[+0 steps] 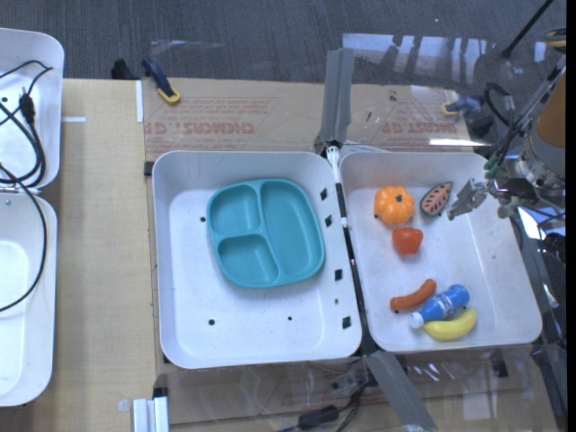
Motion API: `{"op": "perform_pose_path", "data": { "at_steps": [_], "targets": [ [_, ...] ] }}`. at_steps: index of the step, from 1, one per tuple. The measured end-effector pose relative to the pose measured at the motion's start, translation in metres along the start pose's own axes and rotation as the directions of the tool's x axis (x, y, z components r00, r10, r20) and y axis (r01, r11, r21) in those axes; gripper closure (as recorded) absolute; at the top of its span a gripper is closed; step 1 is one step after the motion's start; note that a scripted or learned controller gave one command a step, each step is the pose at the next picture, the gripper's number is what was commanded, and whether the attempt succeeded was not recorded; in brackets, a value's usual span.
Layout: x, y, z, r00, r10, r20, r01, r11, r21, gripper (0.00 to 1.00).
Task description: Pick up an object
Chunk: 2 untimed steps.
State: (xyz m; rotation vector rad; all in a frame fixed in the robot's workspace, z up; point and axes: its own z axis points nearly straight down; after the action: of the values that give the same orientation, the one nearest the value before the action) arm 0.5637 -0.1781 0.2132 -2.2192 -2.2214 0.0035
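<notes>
Sausage point(413, 296), long axis rising rightward.

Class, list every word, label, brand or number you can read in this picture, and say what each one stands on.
"CHEMC..." in red print, seen upside down, on the flat brown cardboard sheet behind the bins; the remaining letters are too blurred to read.
A fainter red line of print on the same cardboard further right: unreadable.
The small blue plastic bottle carries a label too small to read.

Bench point(99, 241) bearing two white bins point(180, 331)

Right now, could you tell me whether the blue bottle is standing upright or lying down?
Lying down: the blue bottle rests on its side in the right bin, beside the banana.
</notes>
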Motion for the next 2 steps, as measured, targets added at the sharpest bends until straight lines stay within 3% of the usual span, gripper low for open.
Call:
{"op": "perform_pose_path", "data": {
  "at_steps": [1, 2],
  "targets": [
    [0.071, 0.012, 0.034, 1.000, 0.000, 0.000, 0.000, 1.000, 0.001, 0.00],
    [0.059, 0.012, 0.122, 1.000, 0.004, 0.000, -0.004, 1.000, 0.000, 0.00]
  ]
}}
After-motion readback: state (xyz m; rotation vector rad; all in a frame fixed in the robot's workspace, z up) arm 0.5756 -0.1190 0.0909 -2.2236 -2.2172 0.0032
